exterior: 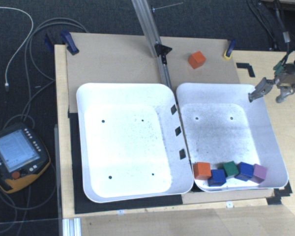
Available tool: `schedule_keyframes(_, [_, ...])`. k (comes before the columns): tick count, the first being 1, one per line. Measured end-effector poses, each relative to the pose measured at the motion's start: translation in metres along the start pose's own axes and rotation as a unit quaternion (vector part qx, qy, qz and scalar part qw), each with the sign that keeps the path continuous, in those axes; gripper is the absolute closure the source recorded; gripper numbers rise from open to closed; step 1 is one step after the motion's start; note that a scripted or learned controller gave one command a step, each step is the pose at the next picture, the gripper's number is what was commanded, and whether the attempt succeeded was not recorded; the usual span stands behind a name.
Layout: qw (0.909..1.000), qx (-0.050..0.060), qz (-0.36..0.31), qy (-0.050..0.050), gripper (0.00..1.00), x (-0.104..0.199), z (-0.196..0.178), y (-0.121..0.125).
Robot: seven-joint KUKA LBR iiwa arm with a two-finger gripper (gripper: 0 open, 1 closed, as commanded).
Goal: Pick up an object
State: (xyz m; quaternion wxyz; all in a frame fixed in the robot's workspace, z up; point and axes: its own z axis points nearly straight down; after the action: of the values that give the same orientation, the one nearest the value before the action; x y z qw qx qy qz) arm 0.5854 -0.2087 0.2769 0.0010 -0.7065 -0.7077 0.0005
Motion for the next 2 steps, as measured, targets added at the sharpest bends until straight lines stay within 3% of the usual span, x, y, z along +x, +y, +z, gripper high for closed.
schedule_keyframes(1, [1.0, 0.002, 0.0, 0.001, 0.0, 0.017, 0.052, 0.017])
schedule_keyframes(2, [1.0, -0.008, -0.001, -0.003, 0.0, 0.016, -0.036, 0.087])
